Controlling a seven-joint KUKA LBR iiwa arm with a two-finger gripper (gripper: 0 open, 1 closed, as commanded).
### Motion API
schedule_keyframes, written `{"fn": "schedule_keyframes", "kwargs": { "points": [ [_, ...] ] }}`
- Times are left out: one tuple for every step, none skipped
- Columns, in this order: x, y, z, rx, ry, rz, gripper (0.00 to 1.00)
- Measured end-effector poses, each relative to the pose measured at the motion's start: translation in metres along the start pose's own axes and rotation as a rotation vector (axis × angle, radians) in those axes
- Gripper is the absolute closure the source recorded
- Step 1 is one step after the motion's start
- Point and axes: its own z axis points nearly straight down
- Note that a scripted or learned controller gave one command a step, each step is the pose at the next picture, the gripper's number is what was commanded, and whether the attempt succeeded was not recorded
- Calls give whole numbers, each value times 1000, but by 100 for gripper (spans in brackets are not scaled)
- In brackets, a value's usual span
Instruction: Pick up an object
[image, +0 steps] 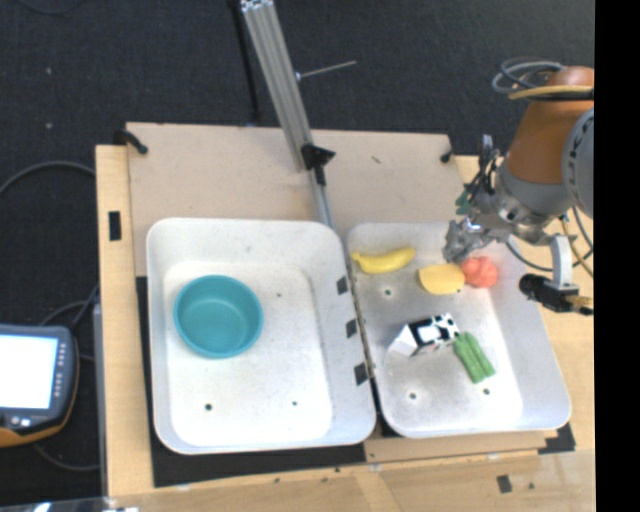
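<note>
The right bin (520, 400) holds a yellow banana (383, 261), a yellow lemon-like piece (441, 279), a red-pink object (482, 271), a black-and-white toy (427, 335) and a green object (474, 357). My gripper (462, 243) hangs over the bin's far edge, just above the lemon-like piece and left of the red object. Nothing shows between its fingers.
The left bin (300, 400) holds a teal bowl (218, 315). A grey metal post (285, 90) rises at the back between the bins. A screen device (30, 380) sits off the bench at the left.
</note>
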Motion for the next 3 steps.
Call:
{"fn": "schedule_keyframes", "kwargs": {
  "points": [
    [-4, 0, -44, -1, 1, -1, 100],
    [0, 10, -94, -2, 1, -7, 100],
    [53, -10, -98, 5, 2, -10, 100]
  ]
}}
